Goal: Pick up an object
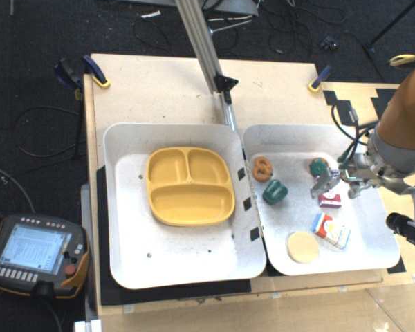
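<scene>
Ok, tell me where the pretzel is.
The pretzel lies in the right bin, near its upper left corner, just above the green pepper and beside the divide from the left bin.

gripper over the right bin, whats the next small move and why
Probably a short straight descent. The gripper hangs directly above the small red and white packet in the right bin, with nothing seen between its fingers. The green ball sits close behind, so dropping vertically should avoid nudging it.
</scene>
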Tool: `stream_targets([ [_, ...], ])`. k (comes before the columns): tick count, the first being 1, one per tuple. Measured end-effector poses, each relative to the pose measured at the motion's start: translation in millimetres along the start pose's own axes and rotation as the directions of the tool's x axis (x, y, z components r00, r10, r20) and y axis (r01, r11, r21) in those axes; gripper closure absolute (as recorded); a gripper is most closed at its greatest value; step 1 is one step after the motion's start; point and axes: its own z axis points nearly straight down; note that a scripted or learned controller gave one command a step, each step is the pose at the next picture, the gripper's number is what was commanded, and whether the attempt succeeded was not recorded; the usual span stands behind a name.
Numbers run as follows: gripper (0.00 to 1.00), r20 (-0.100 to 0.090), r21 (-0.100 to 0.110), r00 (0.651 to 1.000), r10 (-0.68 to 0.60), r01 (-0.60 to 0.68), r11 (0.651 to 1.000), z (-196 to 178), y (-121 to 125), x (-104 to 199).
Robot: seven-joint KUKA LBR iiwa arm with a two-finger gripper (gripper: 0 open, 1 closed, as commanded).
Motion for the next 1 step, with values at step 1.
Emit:
stream_targets([
  [1, 0.00, 0.001, -0.004, 1.000, 0.001, -0.001, 1.000, -2.2, 0.9, -0.1],
])
